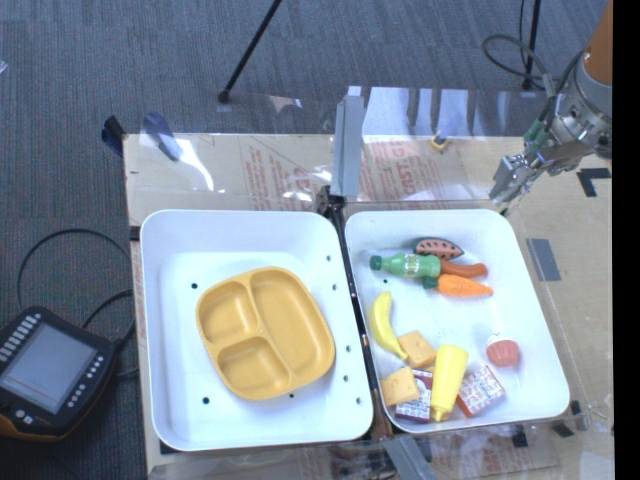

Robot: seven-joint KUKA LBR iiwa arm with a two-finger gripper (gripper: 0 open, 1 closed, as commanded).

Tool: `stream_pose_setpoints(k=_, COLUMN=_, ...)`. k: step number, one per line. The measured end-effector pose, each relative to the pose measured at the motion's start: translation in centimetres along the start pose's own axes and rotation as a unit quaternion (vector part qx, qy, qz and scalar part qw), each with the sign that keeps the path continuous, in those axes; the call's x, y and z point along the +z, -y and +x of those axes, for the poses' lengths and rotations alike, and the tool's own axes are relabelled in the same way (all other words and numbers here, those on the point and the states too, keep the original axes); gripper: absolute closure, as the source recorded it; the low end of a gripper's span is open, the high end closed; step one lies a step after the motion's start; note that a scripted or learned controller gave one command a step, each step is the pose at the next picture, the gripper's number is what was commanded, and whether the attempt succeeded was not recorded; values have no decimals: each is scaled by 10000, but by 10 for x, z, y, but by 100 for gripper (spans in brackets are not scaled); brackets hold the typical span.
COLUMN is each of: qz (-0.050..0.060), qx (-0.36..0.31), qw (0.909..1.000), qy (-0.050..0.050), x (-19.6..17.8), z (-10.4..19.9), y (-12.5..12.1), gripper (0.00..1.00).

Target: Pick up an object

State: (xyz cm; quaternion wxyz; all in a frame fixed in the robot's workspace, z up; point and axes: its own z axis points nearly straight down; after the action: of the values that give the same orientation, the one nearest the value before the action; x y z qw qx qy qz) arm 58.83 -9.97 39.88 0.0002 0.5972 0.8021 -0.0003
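camera view: the gripper (512, 180) hangs above the right bin's (528, 258) far right corner, holding nothing; whether it is spread or pressed together i cannot tell. nearest below lie the green bottle (405, 264), the carrot (464, 287) and a watermelon slice (437, 247), crowded and touching, so a descent could nudge one aside or clip two at once. the rounded bottle and carrot could roll from a pinch. yellow plate (265, 332) sits in the left bin (170, 268).
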Motion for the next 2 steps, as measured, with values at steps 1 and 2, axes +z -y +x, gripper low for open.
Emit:
stream_pose_setpoints(k=1, qz=-3, qx=-500, qw=9987, qy=9, x=-39, z=-114, y=29, gripper=100)
stream_pose_setpoints(k=2, qz=-2, qx=-522, qw=9986, qy=-1, x=-38, z=-112, y=28, gripper=0)
